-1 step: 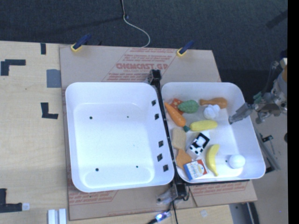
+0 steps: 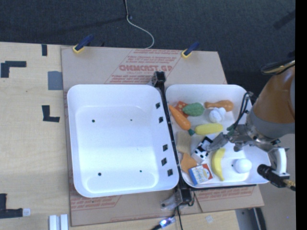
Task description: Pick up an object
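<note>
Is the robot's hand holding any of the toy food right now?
It cannot be told. The hand sits low in the right bin, near the banana and the black-and-white die, but no grip shows.

Even, diffuse overhead lighting. The left bin (image 2: 115, 138) reflects brightly, its floor nearly washed out toward the lower edge, with soft shading along the inner walls. The dark carpet (image 2: 201, 13) above the bench is dim and shows little detail. Shadows are faint and short. Overall sharpness is moderate; small items in the right bin (image 2: 230, 89) appear slightly soft.
</note>
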You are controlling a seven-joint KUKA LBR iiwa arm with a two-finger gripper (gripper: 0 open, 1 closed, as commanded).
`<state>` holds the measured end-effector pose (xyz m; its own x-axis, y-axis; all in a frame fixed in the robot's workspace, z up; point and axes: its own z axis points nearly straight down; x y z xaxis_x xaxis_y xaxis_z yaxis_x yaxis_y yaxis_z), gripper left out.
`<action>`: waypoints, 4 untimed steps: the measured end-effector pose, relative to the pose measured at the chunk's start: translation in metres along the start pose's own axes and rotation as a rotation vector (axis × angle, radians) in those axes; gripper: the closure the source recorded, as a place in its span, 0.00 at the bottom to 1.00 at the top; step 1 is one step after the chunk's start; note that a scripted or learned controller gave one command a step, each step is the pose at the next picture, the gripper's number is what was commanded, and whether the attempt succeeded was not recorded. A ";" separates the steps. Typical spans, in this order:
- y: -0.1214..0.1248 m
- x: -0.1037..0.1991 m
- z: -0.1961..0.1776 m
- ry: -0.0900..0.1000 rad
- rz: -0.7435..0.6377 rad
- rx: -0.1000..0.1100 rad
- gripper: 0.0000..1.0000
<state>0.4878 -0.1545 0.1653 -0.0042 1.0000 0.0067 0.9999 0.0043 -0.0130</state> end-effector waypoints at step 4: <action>0.181 0.056 0.080 -0.008 0.003 -0.007 0.00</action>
<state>0.6671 -0.0973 0.0833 -0.0009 1.0000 -0.0008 1.0000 0.0009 -0.0057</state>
